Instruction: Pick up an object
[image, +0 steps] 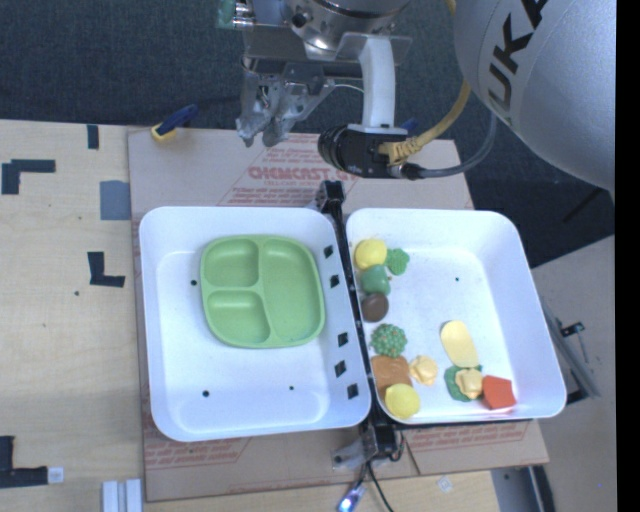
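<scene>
Left bin (160, 300): shallow, white, glossy plastic with rounded corners, lying on brown cardboard (290, 175) over a pale wooden counter (60, 330). Holding one light green compartment plate (263, 291), smooth, rounded-square, three sections, sitting toward the bin's far half.

Right bin (500, 270): same make, touching the left bin along a black-clipped seam. Holding small toy foods, clustering along its left wall and near edge: yellow lemon-like ball (370, 251), green broccoli piece (397, 262), brown round piece (375, 307), knobbly green floret (388, 340), orange block (390, 371), second yellow ball (402, 402), flat pale yellow oval (459, 343), red block (498, 392).

Tool (262, 130): metallic, hanging above the cardboard beyond the left bin's far edge, well apart from every toy, gripping nothing visible; spread or pressed together, cannot tell. Black cylinder (355, 150) with yellow cable sitting just right of it.

Blue-and-yellow clamp (175, 120) lying at the cardboard's far left corner.
</scene>
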